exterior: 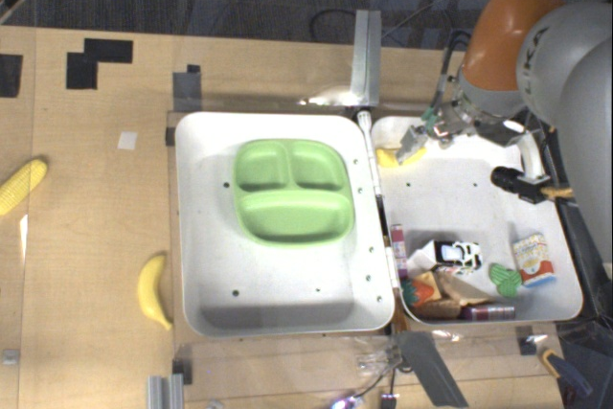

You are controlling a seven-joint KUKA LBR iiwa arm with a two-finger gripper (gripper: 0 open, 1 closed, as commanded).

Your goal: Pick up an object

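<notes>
- Here's the gripper [412, 145], low in the far left corner of the right bin [460, 196] and tilted down toward that bin's left wall.
- Open or closed? Cannot tell from this angle, and nothing can be seen held in it.
- Just beside its tip lies a small yellow object [387, 157], tucked against the bin's left wall.
- Along the near edge of the same bin sits a heap of small things. There's a white-and-black toy [458, 253], a green piece [505, 279] and something brown [448, 288].
- At the heap's right end stands a small carton [533, 261], red and white, with print too small to read.
- Over in the left bin [206, 206] a green plate [290, 190] lies flat. It has three compartments, two small on the far side and one wide on the near side.
- Out on the bench [86, 244], left of the bins, a banana [153, 290] lies near the left bin's near corner.
- A corn cob [21, 187] lies at the bench's left edge.
- Black tape marks [98, 60] sit on the far left of the bench, with no writing on them.
</notes>
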